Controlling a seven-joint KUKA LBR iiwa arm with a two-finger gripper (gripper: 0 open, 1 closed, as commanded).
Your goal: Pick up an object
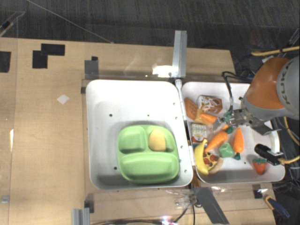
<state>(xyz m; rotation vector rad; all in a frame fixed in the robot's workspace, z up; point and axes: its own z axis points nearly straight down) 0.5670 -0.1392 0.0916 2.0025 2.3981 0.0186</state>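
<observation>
the bench (47, 139) is pale wood, smooth. the left bin (103, 107) — glossy white, rounded corners — holds a green sectioned tray (140, 165) with a yellow egg-shaped lemon (157, 139) in its upper right compartment. the right bin (272, 175) is crowded with plastic food: carrot (216, 140), banana (200, 157), small strawberry (259, 165). the gripper (233, 117) hangs just above the carrots — open or closed, cannot tell.

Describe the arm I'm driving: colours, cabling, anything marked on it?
The arm is grey with a broad orange band above the wrist. Black cables loop around the wrist, and a yellow cable trails beside it. The gripper is dark metal. No markings are legible.
</observation>
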